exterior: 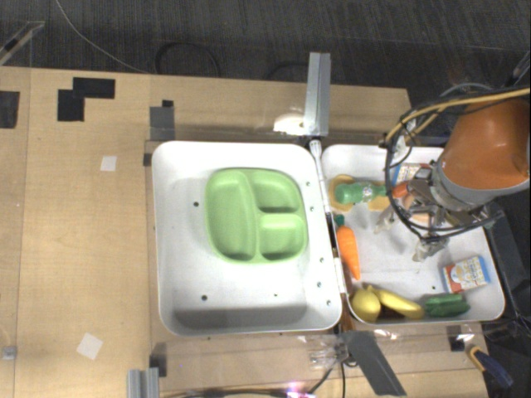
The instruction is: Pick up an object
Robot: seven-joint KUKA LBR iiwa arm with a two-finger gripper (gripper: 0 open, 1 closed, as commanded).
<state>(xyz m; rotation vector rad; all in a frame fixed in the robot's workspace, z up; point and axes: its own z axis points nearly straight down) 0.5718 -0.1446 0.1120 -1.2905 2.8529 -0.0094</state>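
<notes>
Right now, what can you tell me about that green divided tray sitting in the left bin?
The green tray is a pale, matte green dish that looks like moulded plastic, with rounded corners. Raised ridges split it into three wells: one long well along its left side and two smaller ones stacked on its right. All three wells look bare. It lies flat and right side up, turned slightly askew, near the middle of the left white bin, resting on the bin's floor. Nothing else touches it.
</notes>
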